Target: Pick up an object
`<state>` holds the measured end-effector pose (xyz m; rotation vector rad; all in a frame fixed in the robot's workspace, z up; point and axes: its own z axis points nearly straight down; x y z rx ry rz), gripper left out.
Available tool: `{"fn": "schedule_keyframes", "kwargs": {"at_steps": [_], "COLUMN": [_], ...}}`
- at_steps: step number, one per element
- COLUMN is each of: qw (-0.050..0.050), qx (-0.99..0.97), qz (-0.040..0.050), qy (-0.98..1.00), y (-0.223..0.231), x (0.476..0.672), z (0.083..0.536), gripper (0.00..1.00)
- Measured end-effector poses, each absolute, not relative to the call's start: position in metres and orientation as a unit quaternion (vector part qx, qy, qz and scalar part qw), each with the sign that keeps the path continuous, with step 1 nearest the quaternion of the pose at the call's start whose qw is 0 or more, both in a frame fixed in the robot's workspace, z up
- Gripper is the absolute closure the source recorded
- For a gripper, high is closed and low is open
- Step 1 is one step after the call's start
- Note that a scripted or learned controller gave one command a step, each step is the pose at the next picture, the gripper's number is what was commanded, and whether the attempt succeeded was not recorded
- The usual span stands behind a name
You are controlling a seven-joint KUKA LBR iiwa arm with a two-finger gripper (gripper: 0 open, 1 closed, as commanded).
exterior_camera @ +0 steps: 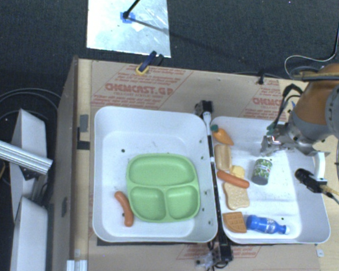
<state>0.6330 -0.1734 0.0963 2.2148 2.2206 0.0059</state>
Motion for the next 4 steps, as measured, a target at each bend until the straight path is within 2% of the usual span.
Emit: {"fn": "schedule_keyframes", "kwargs": {"at_steps": [1, 2, 3, 4], "qw": [0.002, 0.0, 0.002, 0.0], "qx": [0.706, 0.707, 0.706, 0.707], "qz": [0.0012, 0.0003, 0.0011, 0.0002], "qy": [0.709, 0.708, 0.708, 0.708], "y": [-0.172, -0.175, -0.178, -0.167], "x": [0.67, 0.636, 0.652, 0.593], "z": [0.121, 0.084, 0.129, 0.084], "gripper": [0.0, 0.0, 0.0, 0.0]}}
